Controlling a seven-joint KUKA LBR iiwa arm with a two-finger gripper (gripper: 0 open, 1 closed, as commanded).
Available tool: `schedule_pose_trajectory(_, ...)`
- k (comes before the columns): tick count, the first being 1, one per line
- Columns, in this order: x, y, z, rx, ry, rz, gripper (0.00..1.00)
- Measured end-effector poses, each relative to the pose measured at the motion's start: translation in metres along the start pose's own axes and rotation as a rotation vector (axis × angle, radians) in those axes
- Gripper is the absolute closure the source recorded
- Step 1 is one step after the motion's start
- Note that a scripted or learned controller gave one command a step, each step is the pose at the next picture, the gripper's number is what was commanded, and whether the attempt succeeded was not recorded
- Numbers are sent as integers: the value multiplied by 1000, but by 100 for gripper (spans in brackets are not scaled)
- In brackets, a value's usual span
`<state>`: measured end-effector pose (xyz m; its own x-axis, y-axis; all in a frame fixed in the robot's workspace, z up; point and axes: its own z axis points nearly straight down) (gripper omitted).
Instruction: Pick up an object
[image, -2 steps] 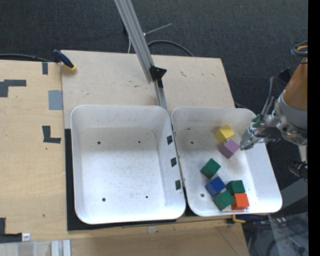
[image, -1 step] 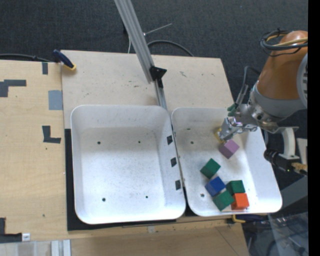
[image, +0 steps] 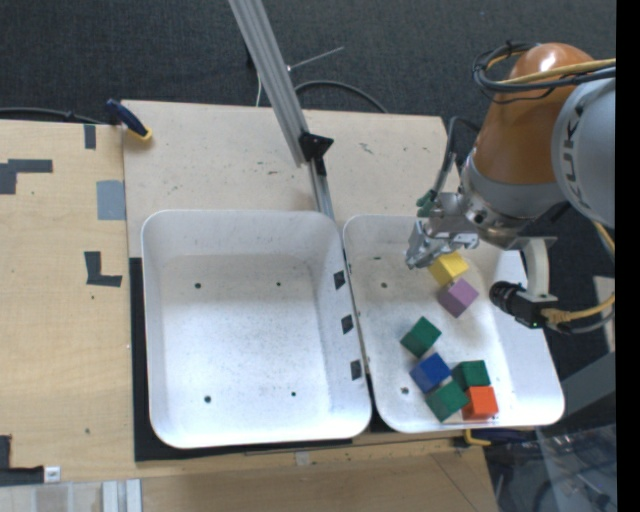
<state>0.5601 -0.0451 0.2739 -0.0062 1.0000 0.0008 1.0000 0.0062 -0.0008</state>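
Note:
My gripper (image: 432, 250) hangs over the far part of the right bin (image: 385, 400). A yellow block (image: 451, 268) lies directly at its lower right, partly covered by the gripper body. Whether they touch is unclear. A purple block (image: 460, 297) sits just beyond the yellow one, toward the bin's right wall. Nearer the front lie a green block (image: 421, 336), a blue block (image: 431, 371), two more green blocks (image: 448, 400) (image: 474, 374) and an orange block (image: 482, 402), bunched together.
The left bin (image: 160, 300) stands beside the right one, their walls meeting at the middle. A slanted metal bar (image: 280, 80) crosses above the back of the bench. Cables and a black fitting (image: 520, 303) hang at the right bin's right edge.

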Motion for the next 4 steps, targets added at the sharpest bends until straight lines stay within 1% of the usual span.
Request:
schedule_pose_trajectory(1, 50, 29, 18, 1, 0, 0, 100)
schedule_pose_trajectory(2, 90, 49, 22, -1, -1, 1, 100)
schedule_pose_trajectory(3, 145, 69, 23, -1, 0, 0, 100)
schedule_pose_trajectory(4, 141, 68, 23, 1, -2, 4, 0)
